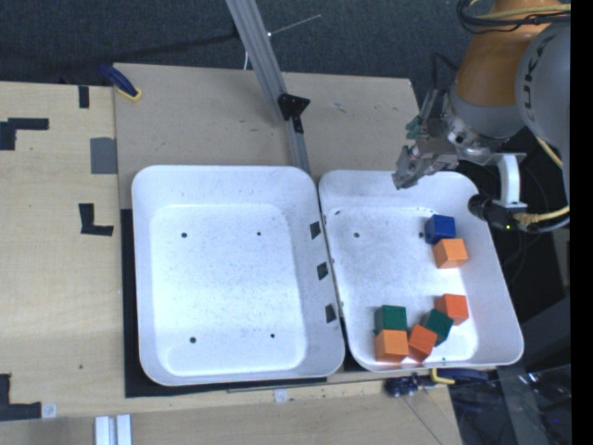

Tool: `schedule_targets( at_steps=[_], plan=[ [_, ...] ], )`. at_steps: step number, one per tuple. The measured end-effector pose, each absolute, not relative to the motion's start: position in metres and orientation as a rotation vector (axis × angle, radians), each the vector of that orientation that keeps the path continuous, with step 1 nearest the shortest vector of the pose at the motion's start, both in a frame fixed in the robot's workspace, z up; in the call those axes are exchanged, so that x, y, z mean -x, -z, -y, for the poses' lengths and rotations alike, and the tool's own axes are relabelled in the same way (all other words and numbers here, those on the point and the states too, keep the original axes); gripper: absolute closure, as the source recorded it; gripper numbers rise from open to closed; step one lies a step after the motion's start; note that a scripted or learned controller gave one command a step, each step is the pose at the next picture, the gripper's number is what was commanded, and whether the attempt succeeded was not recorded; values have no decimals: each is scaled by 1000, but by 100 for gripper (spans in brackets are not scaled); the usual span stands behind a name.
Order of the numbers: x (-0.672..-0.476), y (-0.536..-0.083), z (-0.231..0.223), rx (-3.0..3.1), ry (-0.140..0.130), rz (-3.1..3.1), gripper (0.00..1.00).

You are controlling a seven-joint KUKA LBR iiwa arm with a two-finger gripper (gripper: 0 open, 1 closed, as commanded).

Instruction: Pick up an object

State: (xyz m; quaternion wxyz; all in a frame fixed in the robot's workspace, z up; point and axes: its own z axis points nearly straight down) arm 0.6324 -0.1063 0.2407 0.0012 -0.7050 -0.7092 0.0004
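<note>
Altogether the right bin [352, 248] holds seven blocks: one blue block [442, 225], four orange blocks [450, 252] and two green blocks [391, 317]. Gripper [408, 176] hovers above that bin's far rim

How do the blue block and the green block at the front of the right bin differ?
Colour: the blue block is blue, the green block dark green.
Place: the blue block lies toward the far side of the right bin, the green block near its front edge.
Neighbours: the blue block touches one orange block; the green block sits against another orange block.
Both look like similar small cubes.
</note>
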Motion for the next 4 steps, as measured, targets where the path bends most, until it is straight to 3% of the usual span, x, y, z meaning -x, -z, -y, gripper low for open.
schedule_targets(
  at_steps=[1, 3, 4],
  plan=[
    [-621, -231, 46, 2211, -2, 2227, 100],
    [-621, -237, -56, 2211, 0, 2229, 100],
    [-611, -240, -101, 2212, -1, 2227, 100]
  ],
)
